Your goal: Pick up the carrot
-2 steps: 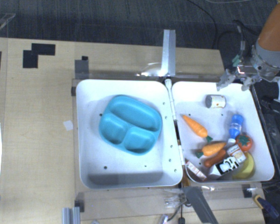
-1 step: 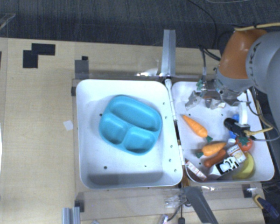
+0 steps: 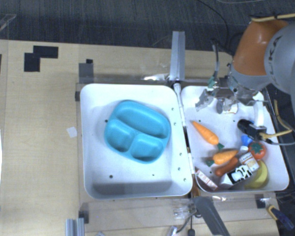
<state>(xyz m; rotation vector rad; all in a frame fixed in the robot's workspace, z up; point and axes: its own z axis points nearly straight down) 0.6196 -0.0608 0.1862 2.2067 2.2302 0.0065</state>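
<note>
Counter holds two bins; carrot [image 3: 206,132] lies loose in right bin [image 3: 280,178]. End effector [image 3: 214,102] above, fingers spread, empty. Probably light, rigid, slick: grip mid-body across its width.

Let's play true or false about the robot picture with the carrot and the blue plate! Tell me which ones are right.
1. The blue plate lies in the left bin. True.
2. The carrot lies on the blue plate. False: it lies on the floor of the right bin, apart from the plate.
3. The gripper is above the far end of the right bin. True.
4. The gripper holds the carrot. False: the carrot lies loose in the bin, nearer the camera than the gripper.
5. The blue plate has three compartments. True.
6. The pile of toy food sits in the left bin. False: it sits in the near corner of the right bin.
</note>
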